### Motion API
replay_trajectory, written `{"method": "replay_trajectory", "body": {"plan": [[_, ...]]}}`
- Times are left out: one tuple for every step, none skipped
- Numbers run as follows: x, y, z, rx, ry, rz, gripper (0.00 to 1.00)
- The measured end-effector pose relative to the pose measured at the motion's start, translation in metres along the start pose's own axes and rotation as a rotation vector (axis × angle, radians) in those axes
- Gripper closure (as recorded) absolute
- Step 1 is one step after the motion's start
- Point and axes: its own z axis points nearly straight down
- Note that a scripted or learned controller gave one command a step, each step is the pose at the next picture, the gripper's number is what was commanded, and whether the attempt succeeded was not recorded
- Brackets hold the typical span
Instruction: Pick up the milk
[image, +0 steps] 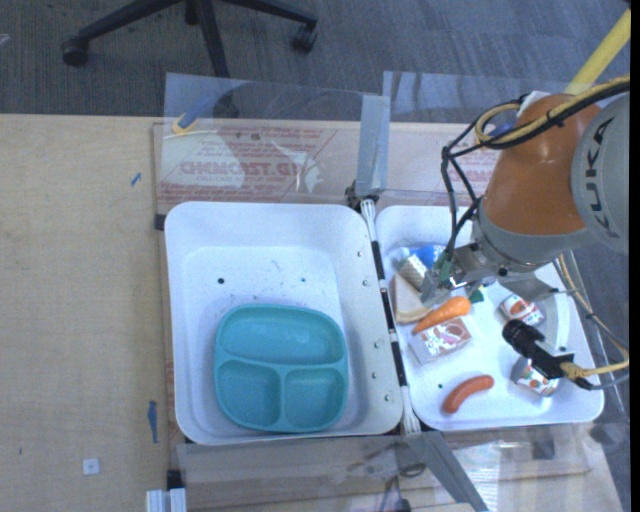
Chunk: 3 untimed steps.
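Observation:
The milk (413, 266), a small white carton with blue on it, lies tilted at the back left of the right bin (580, 400). My gripper (446, 278) hangs low over that bin, just right of the carton and close against it. The grey wrist and orange band hide part of the carton's right side. I cannot make out whether anything is held.
An orange carrot (441, 313), a red and white box (441, 340) and a red sausage (467, 392) lie in front of the gripper. Two small cans (522, 308) (537, 381) sit to the right. The left bin (190, 300) holds a teal divided plate (282, 368).

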Motion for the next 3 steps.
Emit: {"method": "replay_trajectory", "body": {"plan": [[0.076, 0.031, -0.056, 0.002, 0.000, -0.006, 1.00], [0.140, 0.066, -0.073, 0.000, -0.001, -0.084, 1.00], [0.229, 0.043, -0.077, 0.004, 0.000, -0.208, 1.00]]}}
